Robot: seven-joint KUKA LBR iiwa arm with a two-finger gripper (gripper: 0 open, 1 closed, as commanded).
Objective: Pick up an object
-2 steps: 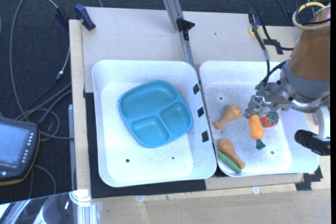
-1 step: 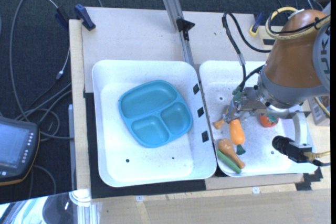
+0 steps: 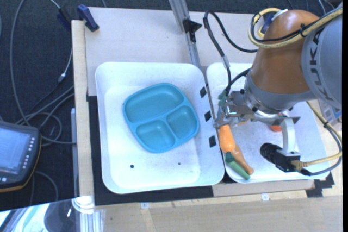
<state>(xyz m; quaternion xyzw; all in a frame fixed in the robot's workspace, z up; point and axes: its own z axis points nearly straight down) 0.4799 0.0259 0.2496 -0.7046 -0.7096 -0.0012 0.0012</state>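
Blue tray (image 3: 161,117) in left bin (image 3: 109,133); carrot (image 3: 227,140) right.

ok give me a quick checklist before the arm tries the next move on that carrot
1. Toy carrot in view in the right bin: ok.
2. End effector above the carrot's upper end: ok.
3. Finger state: cannot tell, hidden under the wrist.
4. Carrot held: cannot tell.
5. Carrot away from the bin's wall: not ok, it lies along the left wall.
6. Blue divided tray out of the path, in the left bin: ok.
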